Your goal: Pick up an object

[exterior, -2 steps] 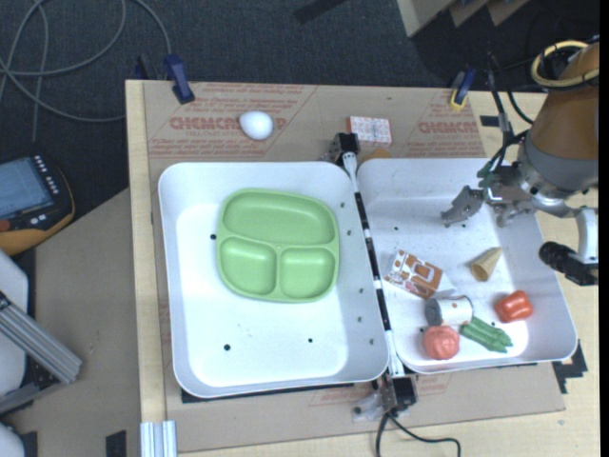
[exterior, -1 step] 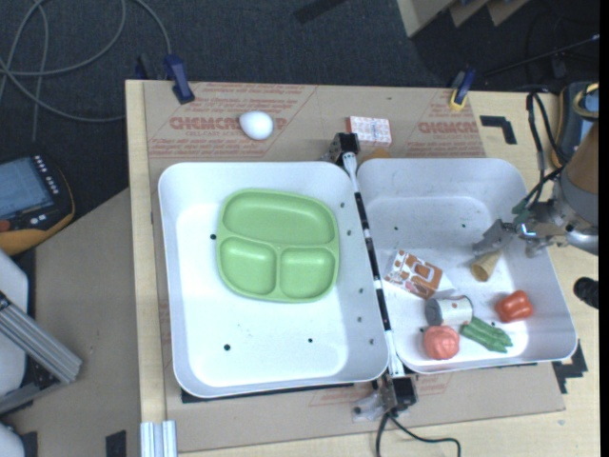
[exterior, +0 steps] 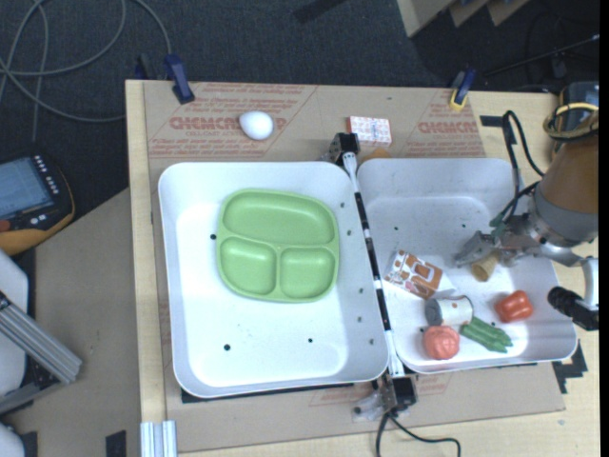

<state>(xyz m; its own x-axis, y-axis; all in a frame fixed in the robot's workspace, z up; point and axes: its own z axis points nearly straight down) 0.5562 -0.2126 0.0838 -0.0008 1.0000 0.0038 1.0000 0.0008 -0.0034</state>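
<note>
Hand [exterior: 481, 252] is seen low over the right bin [exterior: 428, 193], at the end of the grey arm [exterior: 568, 193] that enters from the right edge. Its metal fingers [exterior: 470, 252] point left; whether they are spread or closed cannot be told from this view. A small tan object [exterior: 483, 269], possibly a cork, lies just beside the fingertips on the bin floor; contact between the two cannot be judged, and nothing is seen held between the fingers.

Further objects are noted in the same bin. An orange-and-white printed packet [exterior: 415, 273] lies left of the hand, near the divider between the bins. A small grey-and-white cup [exterior: 449, 309] lies on its side below the packet. A red toy tomato [exterior: 441, 342] rests at the front edge, with a green toy vegetable [exterior: 489, 335] just beside it on the right. A red-orange toy pepper [exterior: 515, 306] sits below the hand, apart from it.

The left bin [exterior: 190, 293] holds a green three-compartment plate [exterior: 279, 245].

On the cardboard-covered worktop [exterior: 219, 117] behind the bins, a white egg-shaped object [exterior: 256, 124] and a small patterned box [exterior: 370, 129] are recorded.
</note>
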